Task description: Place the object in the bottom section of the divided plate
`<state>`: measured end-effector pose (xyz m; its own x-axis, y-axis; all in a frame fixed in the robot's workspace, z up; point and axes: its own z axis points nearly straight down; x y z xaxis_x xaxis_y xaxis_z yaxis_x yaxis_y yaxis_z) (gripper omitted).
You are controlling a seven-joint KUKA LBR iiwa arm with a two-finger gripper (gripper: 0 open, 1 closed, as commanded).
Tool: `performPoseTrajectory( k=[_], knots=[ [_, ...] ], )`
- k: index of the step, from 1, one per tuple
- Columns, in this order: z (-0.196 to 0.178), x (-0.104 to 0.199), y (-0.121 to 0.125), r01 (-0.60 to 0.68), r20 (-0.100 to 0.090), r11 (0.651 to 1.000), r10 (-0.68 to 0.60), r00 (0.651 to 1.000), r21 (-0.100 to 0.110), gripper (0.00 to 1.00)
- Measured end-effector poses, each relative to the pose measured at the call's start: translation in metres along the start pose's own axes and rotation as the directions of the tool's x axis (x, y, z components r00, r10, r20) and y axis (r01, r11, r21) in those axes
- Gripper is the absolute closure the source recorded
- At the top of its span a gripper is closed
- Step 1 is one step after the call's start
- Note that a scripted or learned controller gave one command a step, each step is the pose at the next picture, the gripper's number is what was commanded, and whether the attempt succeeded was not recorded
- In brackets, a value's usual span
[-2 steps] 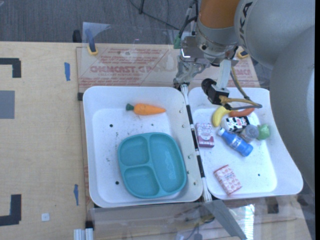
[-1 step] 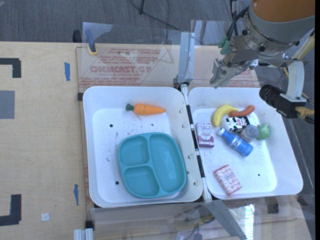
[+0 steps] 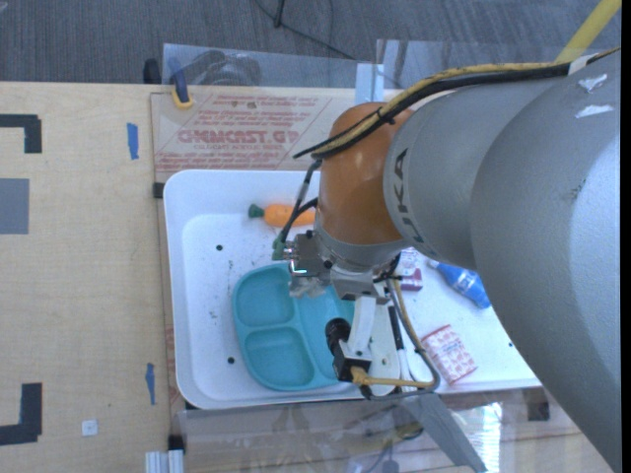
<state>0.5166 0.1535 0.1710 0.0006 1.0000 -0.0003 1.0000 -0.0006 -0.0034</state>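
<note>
Just one teal divided plate [image 3: 268,335], one orange carrot [image 3: 280,213] (green-tipped) — apart

The grey arm [image 3: 513,166] reaches in from the right, bulking large across the upper right of the frame. Its orange band [image 3: 360,180] sits at centre, the wrist [image 3: 345,259] just beneath it.

Setting: a robotics laboratory test cell is indicated.
Bench: a plywood bench top [image 3: 79,294] is marked with black tape corners [image 3: 32,136] and blue tape strips [image 3: 132,141].
Equipment: a grey and orange industrial arm [image 3: 513,185] is positioned over a white bin [image 3: 187,264].
Floor: grey carpet [image 3: 99,18] is crossed by loose black cables [image 3: 279,8].
</note>
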Motion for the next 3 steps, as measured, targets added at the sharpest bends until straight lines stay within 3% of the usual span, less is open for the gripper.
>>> performPoseTrajectory(
  k=[1,2,3],
  knots=[
    [-0.013,-0.068,-0.038,-0.078,-0.001,0.997,0.078,0.997,0.0,1.0],
    [-0.154,-0.131,0.011,-0.067,0.0,0.998,0.067,0.998,-0.004,1.0],
    [-0.013,-0.155,-0.018,-0.093,-0.001,0.996,0.093,0.996,-0.001,1.0]
  ],
)
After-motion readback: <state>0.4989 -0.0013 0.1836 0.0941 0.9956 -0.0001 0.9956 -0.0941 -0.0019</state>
